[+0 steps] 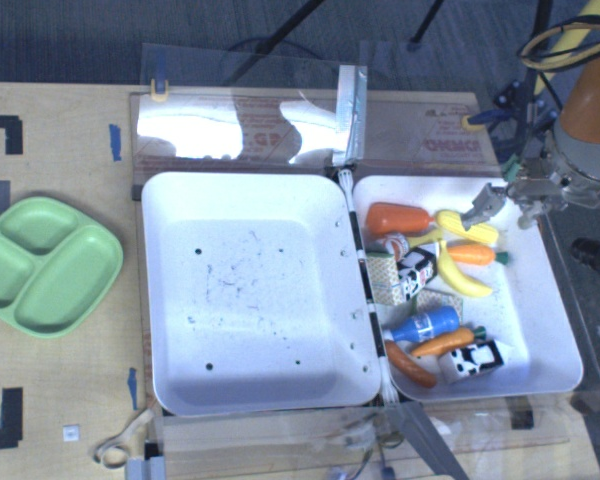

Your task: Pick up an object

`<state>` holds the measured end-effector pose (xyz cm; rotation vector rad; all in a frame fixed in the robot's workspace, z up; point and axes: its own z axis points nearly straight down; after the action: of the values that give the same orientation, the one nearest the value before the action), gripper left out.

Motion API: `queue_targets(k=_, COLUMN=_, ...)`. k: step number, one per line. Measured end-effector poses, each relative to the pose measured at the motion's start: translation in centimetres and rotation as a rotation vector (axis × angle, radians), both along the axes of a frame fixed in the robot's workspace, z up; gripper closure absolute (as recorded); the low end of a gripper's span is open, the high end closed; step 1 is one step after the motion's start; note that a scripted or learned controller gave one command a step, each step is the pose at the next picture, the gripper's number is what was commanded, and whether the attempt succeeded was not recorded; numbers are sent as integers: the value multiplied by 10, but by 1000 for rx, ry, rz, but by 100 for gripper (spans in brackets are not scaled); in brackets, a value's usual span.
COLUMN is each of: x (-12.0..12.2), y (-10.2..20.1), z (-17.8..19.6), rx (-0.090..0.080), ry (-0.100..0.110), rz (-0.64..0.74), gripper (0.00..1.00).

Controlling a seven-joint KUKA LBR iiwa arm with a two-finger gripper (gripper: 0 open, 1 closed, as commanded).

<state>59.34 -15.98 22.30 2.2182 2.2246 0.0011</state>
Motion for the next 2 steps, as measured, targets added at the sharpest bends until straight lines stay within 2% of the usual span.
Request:
queue_targets(k=1, x=-63, y=1, z=-99, rx=0, ry=0, rz=90, gripper=0)
queue_targets(k=2, x=17, y=-20, z=-137, rx=-2, ry=-3, rz=354, gripper=0)
